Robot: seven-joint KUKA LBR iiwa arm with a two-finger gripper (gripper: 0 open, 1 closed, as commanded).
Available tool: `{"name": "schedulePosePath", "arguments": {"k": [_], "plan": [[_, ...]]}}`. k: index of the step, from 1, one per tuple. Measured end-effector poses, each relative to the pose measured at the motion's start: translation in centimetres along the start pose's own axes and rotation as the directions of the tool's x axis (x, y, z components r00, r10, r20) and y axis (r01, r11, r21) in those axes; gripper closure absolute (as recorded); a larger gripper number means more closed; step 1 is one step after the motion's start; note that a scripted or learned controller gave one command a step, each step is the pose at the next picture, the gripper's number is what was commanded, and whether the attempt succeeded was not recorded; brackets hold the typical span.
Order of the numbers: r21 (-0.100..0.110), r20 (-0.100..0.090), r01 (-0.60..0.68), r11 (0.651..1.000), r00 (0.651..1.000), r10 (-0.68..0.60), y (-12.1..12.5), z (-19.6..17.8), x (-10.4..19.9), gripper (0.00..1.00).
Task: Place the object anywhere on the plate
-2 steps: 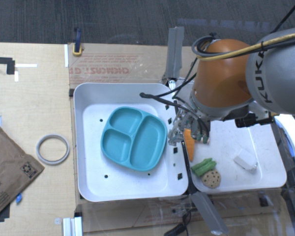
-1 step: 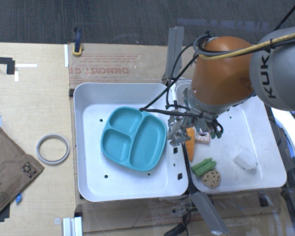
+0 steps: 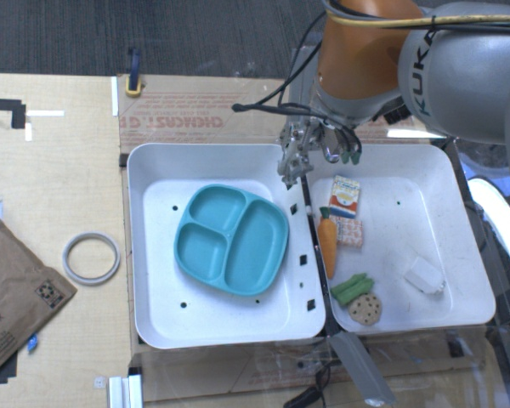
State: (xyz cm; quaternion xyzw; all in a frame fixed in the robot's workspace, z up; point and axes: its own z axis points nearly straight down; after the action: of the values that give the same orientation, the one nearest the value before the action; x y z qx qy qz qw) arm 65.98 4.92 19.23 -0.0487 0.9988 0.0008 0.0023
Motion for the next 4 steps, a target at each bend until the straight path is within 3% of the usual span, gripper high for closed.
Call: {"name": "schedulePosePath", "arguments": {"k": [1, 2, 3, 4], "plan": [[0.001, -0.002, 0.132, 0.991, 0.991, -0.132, -5.6, 0.0, 8.2, 1.00], [-0.001, 0.000, 0.379, 0.926, 0.926, -0.379, 0.4, 0.0, 5.4, 1.00], [0.001, -0.004, -0.075, 0.997, 0.997, 0.075, 7.0, 0.6, 8.6, 1.00], [0.001, -0.004, 0.046, 0.999, 0.999, -0.046, 4.7, -0.1, 16.8, 1.00]]}}
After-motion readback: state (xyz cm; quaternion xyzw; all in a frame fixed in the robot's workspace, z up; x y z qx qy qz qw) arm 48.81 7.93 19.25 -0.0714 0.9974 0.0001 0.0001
